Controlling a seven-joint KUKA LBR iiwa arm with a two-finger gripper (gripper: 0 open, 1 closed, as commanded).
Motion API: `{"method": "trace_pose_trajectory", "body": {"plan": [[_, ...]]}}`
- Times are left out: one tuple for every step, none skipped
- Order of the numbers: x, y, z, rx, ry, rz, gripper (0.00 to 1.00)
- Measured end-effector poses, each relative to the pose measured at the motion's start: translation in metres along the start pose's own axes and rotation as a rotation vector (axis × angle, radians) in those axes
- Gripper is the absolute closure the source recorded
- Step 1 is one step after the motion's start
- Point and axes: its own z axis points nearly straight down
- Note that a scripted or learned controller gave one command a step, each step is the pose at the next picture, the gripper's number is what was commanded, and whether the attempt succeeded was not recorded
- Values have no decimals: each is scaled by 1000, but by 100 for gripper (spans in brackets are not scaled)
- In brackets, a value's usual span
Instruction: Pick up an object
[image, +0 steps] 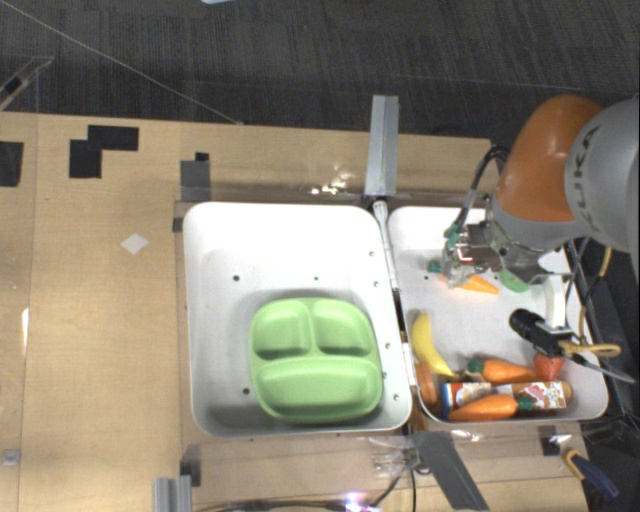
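My gripper (463, 268) hangs low over the far part of the right bin (420, 232). A small orange piece (481, 285) lies right beneath and just in front of it; whether they touch I cannot tell. A green piece (515, 283) pokes out beside it, under the wrist. Along the bin's near edge lie a yellow banana (428, 345), an orange carrot (505, 372), a second orange carrot (483, 407) and a sauce bottle (520, 396) with a colourful label.
The left bin (215, 300) holds a green divided plate (316, 356) in its near half. A metal divider post (383, 150) stands between the bins at the back. Black marks sit on the wooden bench at far left.
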Motion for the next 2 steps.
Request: {"method": "trace_pose_trajectory", "body": {"plan": [[29,-27,1,3,0,-42,100],[-37,-27,10,2,-1,183,100]]}}
